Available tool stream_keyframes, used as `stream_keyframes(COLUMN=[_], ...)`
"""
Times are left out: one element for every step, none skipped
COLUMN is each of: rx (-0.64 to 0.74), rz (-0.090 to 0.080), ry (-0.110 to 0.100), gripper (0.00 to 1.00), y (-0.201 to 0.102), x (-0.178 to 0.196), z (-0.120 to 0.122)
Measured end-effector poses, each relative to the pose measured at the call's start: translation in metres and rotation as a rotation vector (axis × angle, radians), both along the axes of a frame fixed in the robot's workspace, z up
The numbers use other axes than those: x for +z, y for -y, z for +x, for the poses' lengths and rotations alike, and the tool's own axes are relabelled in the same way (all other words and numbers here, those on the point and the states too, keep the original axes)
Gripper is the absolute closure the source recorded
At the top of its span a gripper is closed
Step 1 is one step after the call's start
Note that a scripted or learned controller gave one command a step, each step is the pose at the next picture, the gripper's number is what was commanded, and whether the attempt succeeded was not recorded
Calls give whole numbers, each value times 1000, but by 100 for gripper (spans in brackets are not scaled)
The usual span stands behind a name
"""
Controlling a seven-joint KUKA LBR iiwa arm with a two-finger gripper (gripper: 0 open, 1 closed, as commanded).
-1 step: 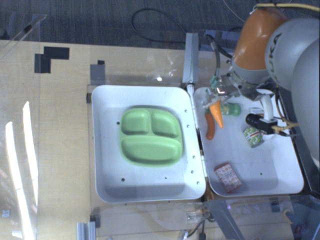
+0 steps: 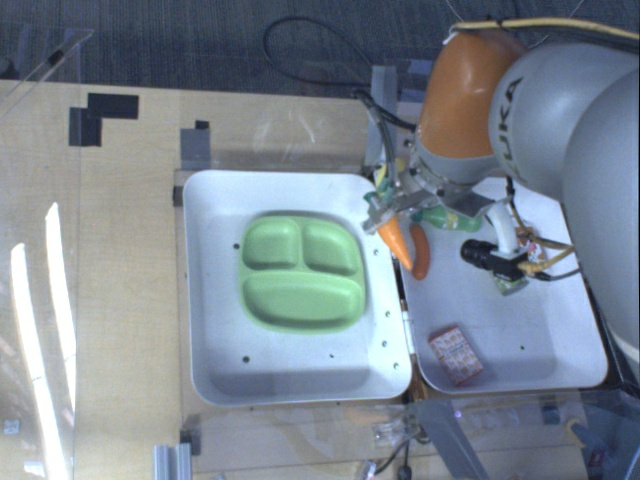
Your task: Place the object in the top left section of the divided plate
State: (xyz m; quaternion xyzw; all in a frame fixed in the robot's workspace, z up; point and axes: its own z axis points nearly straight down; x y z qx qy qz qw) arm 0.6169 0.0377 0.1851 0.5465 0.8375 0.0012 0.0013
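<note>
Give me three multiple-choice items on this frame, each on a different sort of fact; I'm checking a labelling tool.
1. Where is the green divided plate? A) left bin B) right bin C) on the bench outside the bins
2. How many sections does the plate have? A) two B) three C) five
3. Where is the orange carrot? A) on the plate B) at the gripper, over the edge between the bins C) outside both bins

Key: 1 A, it sits mid left bin. 2 B, two small sections above one large. 3 B, it hangs below the fingers.

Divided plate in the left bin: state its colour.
Light green all over, plain; the divided plate shows clearly in the camera view, inside the left bin.
</note>
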Motion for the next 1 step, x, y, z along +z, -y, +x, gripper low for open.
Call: stream_keyframes(rx=[148], rz=[0], ry=[2], gripper=[100], y=[-84], x=[-22], z=[52])
